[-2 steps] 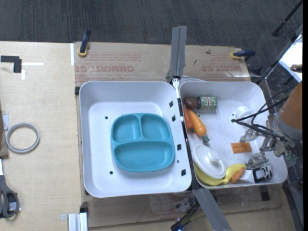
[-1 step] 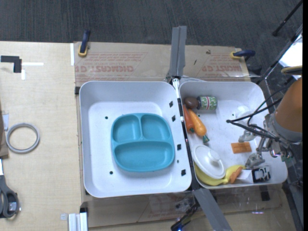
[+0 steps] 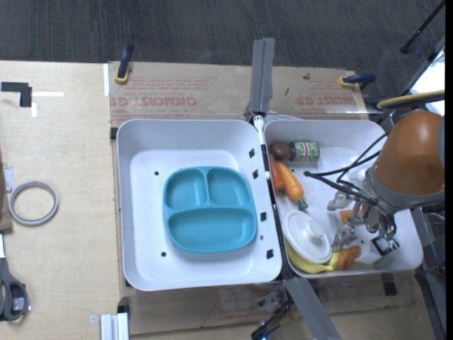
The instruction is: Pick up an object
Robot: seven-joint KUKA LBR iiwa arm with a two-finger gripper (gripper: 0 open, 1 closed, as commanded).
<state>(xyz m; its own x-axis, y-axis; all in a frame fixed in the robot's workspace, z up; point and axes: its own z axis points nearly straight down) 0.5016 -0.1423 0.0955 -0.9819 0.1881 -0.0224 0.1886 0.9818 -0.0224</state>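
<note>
Low over the crowded right bin, fingers.

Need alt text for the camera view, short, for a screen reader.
The grey arm's tool reaches from the right into the right bin, low among a carrot, a small bottle, a white bowl and a banana. The left bin holds a blue divided plate. A roll of tape lies on the bench to the left.
</note>
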